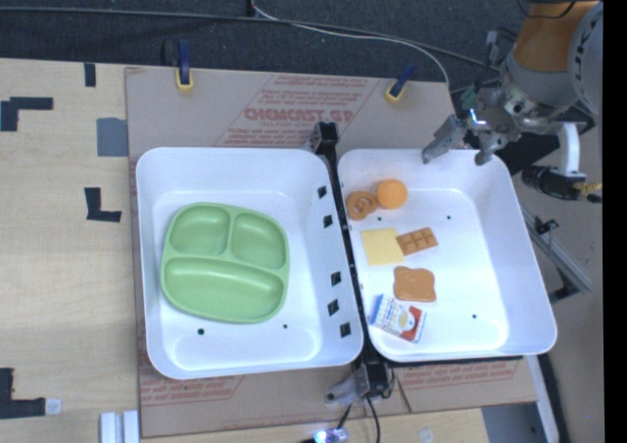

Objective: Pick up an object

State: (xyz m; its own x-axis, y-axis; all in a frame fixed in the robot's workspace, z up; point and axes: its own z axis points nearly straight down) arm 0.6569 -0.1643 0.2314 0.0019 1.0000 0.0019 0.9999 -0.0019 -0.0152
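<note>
- The bench is pale wood marked with dark tape; a brown cardboard sheet with red print lies on it, held at its far edge by two yellow clamps. Dark carpet lies beyond the bench, with a black cable running across it.
- Two white bins sit side by side on the cardboard, their inner rims meeting under black clips.
- The left bin holds a green divided plate, with bare white floor near its front edge and right wall.
- The right bin holds a small cluster toward its left half: an orange ball touching a brown pastry, a yellow square beside a brown waffle, a toast-shaped piece, and a small carton near the front rim. The right half of its floor is open.
- The gripper hangs over the right bin's far right corner, well apart from the objects; its two fingers are spread apart with nothing between them.
</note>
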